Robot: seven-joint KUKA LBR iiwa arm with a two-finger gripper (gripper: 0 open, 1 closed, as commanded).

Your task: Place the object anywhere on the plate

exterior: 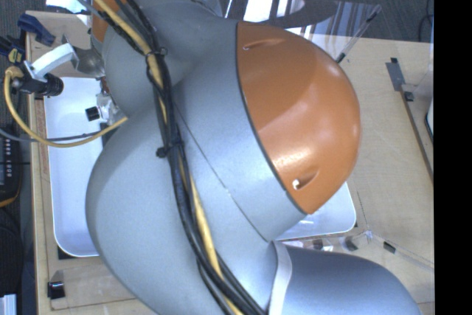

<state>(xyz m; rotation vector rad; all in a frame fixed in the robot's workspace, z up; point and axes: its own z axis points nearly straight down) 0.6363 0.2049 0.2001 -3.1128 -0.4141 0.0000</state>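
The arm (221, 158) — grey, orange-banded, strung with cables (173, 158) — covers most of the bins (66, 181) on the surface (383, 122). Whether the jaws are wide or narrow I cannot tell, nor where the object lies.

arm (214, 158) over bin (66, 181)

Grey-and-orange arm (221, 158) looming over the white bins (66, 181).
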